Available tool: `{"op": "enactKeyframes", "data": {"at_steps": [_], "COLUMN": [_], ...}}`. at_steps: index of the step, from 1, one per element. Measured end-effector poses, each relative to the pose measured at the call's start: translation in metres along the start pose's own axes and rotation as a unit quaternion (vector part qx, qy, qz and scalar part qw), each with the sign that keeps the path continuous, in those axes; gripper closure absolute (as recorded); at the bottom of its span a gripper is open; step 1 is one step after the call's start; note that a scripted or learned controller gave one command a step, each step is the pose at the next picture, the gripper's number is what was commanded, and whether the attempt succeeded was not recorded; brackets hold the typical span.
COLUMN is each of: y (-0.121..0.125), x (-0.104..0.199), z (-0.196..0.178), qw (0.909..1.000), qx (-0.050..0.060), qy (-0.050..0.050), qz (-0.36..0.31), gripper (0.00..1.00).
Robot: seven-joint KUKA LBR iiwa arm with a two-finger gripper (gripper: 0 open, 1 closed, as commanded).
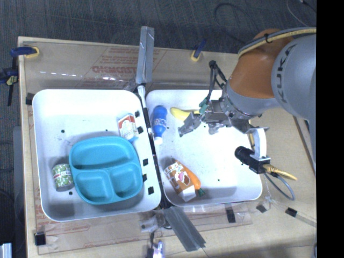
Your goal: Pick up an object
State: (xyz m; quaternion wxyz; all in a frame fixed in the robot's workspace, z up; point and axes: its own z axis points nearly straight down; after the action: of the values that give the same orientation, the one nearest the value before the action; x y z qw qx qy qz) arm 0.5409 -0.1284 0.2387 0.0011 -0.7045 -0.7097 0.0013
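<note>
Two shallow white bins sit side by side on a bench as a KUKA arm (279,63), grey with an orange band above its wrist, reaches in from the right. Its gripper (189,125) hangs over the upper part of the right bin (236,168), with nothing seen between its fingers. Whether the jaws stand open or closed cannot be told from this angle; the fingertips are dark and small against the white floor.

The pick, by this view, is not yet made: every object lies in a bin, and none is lifted. What is left looks like the whole grasp, namely settling on a target, closing on it and raising it clear.

The nearest candidates lie in the right bin. A yellow banana-shaped item (181,112) rests just beside the gripper, partly hidden behind the wrist hardware, and a blue and white bottle (159,121) lies against the bin's left wall, near the fingertips. Lower down, a small printed carton (180,179) lies tilted beside an orange carrot-like piece (194,181) (the two appear to touch).

The left bin (48,112) holds a blue divided tray (106,169), its three compartments bare, taking up much of the floor. A small red and white carton (127,126) lies just above the tray near the dividing wall, and a green-labelled can (62,176) stands to the tray's left.
</note>
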Motion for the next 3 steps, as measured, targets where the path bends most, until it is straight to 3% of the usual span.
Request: {"op": "enactKeyframes", "data": {"at_steps": [1, 2, 3], "y": [-0.064, -0.063, -0.061], "x": [0.015, 0.000, 0.000], "z": [0.032, 0.148, 0.136], "qw": [0.9964, 0.9935, 0.9931], "qx": [-0.001, -0.002, -0.006], "qy": [0.000, -0.002, -0.004], "qz": [-0.085, -0.114, -0.117], "gripper": [0.00, 0.00, 1.00]}}
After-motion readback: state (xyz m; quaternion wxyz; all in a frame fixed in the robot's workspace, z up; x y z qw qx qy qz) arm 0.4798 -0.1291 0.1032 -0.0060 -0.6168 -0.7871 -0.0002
